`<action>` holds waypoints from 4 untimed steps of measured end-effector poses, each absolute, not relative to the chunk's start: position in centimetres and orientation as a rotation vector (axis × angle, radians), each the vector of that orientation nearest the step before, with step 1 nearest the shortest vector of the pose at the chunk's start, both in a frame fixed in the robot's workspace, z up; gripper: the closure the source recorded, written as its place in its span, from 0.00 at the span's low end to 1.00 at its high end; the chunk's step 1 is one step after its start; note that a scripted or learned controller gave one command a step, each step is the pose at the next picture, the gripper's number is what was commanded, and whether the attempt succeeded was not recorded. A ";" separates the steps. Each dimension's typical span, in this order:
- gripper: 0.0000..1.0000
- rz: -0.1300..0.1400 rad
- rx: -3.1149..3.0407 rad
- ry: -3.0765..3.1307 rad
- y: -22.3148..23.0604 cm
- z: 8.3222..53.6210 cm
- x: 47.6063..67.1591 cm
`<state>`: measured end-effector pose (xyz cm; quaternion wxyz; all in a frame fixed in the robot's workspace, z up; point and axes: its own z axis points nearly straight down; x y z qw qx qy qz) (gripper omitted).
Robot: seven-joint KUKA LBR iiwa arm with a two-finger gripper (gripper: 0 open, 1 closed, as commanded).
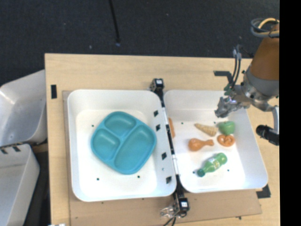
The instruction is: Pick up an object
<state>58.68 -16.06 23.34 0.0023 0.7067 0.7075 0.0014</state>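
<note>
The gripper (224, 108) hangs over the upper right part of the right bin (244, 173), reaching in from the arm (264, 60) at the edge of the view. Whether its fingers are parted or closed cannot be told from this angle, and no object shows between them.

Taking the green pepper (227, 127) as the landmark: it lies just below and slightly right of the gripper, apart from it. A pretzel (225, 140) touches the pepper's lower side. A beige cone (205, 129) lies just left of the pepper, near the gripper's underside. An orange drumstick (200, 144) sits lower left of the pepper, close to the cone. A green bottle (212, 165) lies tilted well below the pepper. An orange strip (171, 127) rests far left of the pepper, against the bin's divider wall.

That makes 6 loose items in the right bin, 1 of each. Well left of the pepper, the left bin (80, 182) carries 1 blue tray (123, 142) with 3 compartments. Both of the 2 bins sit on the wooden surface (103, 72).
</note>
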 end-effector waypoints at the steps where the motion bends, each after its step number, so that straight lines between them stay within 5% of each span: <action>1: 1.00 0.003 2.214 2.229 -11.0 24.1 58.4; 4: 1.00 0.004 2.213 2.229 4.2 23.8 60.7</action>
